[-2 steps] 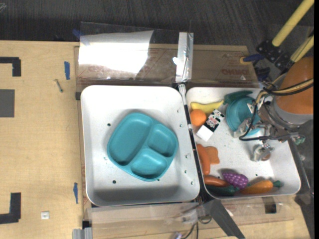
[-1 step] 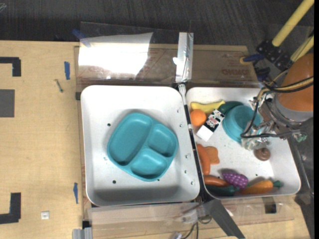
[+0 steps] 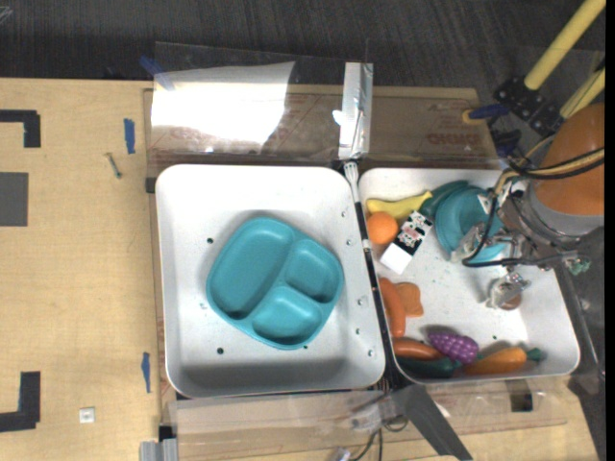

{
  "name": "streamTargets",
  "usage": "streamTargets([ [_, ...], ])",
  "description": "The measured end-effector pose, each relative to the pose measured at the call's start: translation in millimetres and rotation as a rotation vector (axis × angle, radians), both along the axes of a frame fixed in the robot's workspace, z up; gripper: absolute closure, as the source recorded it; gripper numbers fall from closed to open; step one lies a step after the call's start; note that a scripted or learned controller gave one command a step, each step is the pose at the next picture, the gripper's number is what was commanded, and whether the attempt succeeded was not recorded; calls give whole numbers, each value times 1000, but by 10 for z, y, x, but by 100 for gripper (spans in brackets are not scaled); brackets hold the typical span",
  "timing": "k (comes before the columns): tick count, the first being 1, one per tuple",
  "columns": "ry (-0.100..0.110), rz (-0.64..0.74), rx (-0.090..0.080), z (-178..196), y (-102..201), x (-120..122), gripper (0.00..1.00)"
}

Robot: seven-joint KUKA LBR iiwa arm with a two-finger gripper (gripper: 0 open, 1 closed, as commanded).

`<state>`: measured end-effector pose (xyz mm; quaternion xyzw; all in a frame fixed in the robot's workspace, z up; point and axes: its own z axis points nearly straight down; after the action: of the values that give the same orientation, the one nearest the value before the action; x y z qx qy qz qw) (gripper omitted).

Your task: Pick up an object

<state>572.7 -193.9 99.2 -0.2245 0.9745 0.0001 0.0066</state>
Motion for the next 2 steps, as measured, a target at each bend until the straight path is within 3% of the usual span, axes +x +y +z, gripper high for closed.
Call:
streamTargets([
  [1,1,-40,-2,-107,428,194,0],
  [2,1,-161,-2,-107,981,583,0],
])
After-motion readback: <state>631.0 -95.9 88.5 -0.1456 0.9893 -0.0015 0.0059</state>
